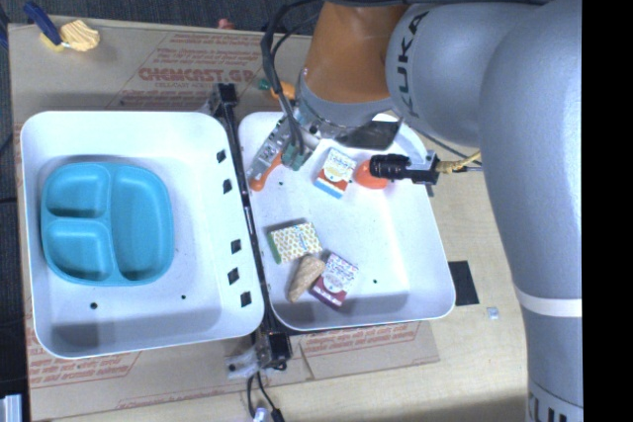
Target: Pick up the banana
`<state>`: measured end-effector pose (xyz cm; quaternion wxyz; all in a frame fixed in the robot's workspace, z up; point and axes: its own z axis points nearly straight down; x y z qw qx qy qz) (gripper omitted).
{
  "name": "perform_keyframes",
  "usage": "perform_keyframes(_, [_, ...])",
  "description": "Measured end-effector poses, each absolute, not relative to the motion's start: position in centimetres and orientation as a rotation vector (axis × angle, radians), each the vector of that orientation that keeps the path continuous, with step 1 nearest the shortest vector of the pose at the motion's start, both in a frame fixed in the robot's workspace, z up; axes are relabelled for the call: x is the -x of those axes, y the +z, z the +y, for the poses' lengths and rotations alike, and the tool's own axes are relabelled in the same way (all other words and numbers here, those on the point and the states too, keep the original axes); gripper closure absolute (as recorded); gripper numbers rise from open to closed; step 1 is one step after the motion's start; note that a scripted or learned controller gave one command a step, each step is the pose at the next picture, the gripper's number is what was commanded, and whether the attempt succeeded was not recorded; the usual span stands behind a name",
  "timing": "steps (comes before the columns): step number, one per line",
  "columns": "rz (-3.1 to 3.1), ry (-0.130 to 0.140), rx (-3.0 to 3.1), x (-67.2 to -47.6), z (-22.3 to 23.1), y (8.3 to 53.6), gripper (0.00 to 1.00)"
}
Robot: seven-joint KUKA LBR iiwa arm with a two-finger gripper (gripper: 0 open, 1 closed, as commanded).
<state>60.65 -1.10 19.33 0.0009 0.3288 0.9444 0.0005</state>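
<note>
Banana, a pale tan, stubby curved piece (306, 277), is seen lying in the right white bin (415, 252) near its front, touching a maroon packet (336, 280). Judged light, smooth and slightly slippery; best pinched across its middle. Whether the tool (272, 156) is spread cannot be told.

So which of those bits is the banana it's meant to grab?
Look in the right-hand white bin, at the end nearer the camera. The banana is the pale tan, stubby oblong lying between a patterned square packet and a dark red-and-white packet. It is the one rounded, unprinted piece there.
</note>
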Motion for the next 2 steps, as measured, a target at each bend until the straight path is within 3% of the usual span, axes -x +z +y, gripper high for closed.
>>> perform_keyframes(1, [3.018, -0.001, -0.867, -60.9, 3.7, 19.2, 1.00])
perform_keyframes(2, [2.843, -0.001, -1.336, -64.9, -0.2, 19.2, 1.00])
